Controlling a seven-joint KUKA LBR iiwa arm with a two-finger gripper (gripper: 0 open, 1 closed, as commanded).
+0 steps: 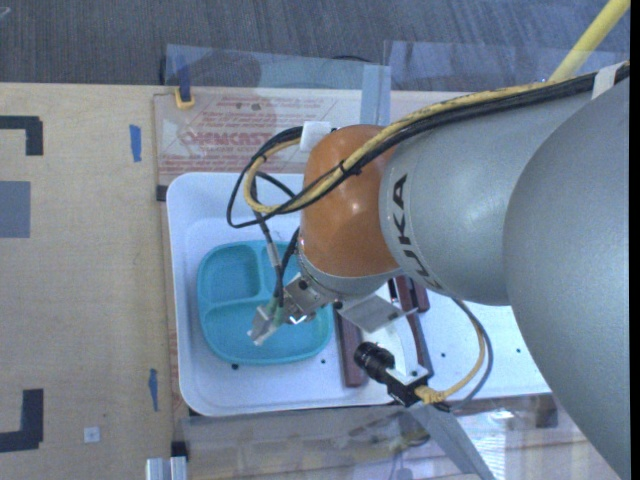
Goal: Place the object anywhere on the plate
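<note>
the object, something small and pale at the jaws' tip over the blue plate, looks light and thin; whether they actually grip it i cannot tell.

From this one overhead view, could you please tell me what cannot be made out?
- Gripper over the blue plate: too small and blurred to tell its state or whether it holds anything.
- The object to place: cannot be identified.
- Right bin: largely hidden by the arm.
- White bin under the plate: its right part is covered by the orange band.
</note>
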